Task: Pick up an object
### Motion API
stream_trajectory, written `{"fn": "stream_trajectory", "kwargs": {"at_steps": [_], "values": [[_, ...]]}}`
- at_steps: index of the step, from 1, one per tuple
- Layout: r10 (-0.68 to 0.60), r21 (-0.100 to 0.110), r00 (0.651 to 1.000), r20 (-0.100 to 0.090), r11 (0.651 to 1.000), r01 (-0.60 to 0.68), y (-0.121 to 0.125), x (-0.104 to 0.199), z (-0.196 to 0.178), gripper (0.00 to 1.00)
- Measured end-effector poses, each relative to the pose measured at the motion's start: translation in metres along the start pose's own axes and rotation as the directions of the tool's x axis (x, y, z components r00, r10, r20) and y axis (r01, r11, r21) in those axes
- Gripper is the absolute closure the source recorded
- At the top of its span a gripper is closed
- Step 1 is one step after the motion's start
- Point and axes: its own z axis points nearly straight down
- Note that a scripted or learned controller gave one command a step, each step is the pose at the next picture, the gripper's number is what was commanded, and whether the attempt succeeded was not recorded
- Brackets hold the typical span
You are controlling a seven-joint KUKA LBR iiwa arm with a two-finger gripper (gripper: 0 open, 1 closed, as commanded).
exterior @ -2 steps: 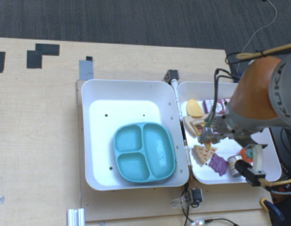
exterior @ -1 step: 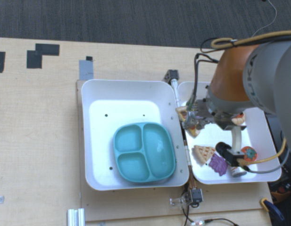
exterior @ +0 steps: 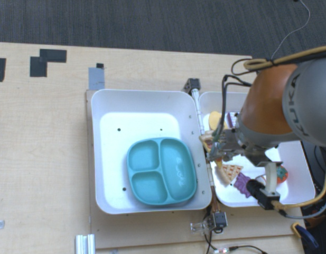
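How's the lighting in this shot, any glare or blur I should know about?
Camera view: even, soft light; the left bin floor glows bright white with mild glare around the sharply focused blue divided plate. The arm casts shade over the right bin, where the small items under it look dim and slightly soft. No visible motion blur.
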Motion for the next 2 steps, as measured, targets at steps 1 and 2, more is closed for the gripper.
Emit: {"fn": "stream_trajectory", "kwargs": {"at_steps": [1, 2], "values": [[-0.003, 0.001, 1.000, 0.000, 1.000, 0.003, 0.0000, 0.0115, 0.0070, 1.00], [-0.005, 0.000, 1.000, 0.000, 1.000, 0.005, 0.0000, 0.0200, 0.0058, 1.00]]}}
